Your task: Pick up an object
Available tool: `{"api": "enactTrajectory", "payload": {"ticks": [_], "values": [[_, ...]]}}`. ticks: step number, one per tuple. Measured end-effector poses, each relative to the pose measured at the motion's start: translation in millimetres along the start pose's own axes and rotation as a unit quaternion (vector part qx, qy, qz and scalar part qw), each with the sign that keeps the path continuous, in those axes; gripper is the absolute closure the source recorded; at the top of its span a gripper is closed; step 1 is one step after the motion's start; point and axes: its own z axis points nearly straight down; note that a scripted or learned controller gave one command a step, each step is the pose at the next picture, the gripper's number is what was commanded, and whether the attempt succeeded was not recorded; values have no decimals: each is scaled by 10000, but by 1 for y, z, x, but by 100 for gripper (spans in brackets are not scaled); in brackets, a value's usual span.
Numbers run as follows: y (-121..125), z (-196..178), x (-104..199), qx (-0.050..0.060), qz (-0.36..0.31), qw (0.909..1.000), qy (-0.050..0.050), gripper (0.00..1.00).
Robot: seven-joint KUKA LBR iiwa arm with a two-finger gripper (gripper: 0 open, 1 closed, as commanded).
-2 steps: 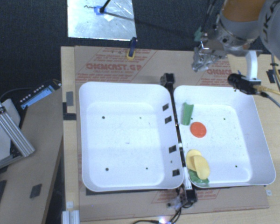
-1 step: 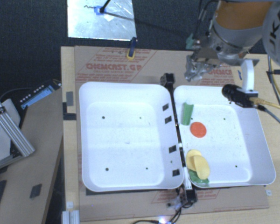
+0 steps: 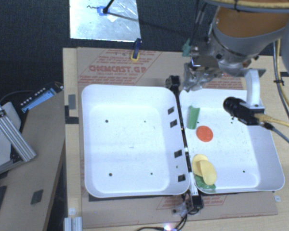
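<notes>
The right bin (image 3: 260, 148) holds a green cylinder-like piece (image 3: 193, 117) near its left wall, an orange-red round piece (image 3: 205, 133) just right of it, and a yellow lumpy object (image 3: 204, 169) lying on a green flat item (image 3: 205, 185) at the front left corner. My gripper (image 3: 195, 82) hangs over the back left corner of the right bin, above and behind the green piece. Nothing shows between its fingertips. The arm's orange band and grey wrist (image 3: 241, 37) cover the back of the bin.
The left bin (image 3: 130, 138) lies beside the right one, split by a black-clipped divider (image 3: 180, 138). A black camera-like module (image 3: 241, 110) on a white bracket juts over the right bin. A shiny metal sheet (image 3: 104, 12) lies behind the bench.
</notes>
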Motion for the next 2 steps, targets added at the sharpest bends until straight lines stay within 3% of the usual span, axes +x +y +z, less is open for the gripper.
{"api": "enactTrajectory", "payload": {"ticks": [1, 2], "values": [[-17, -38, 57, -15, -11, 10000, 9, 100], [-23, -104, 106, -29, -8, 10000, 16, 100]]}}
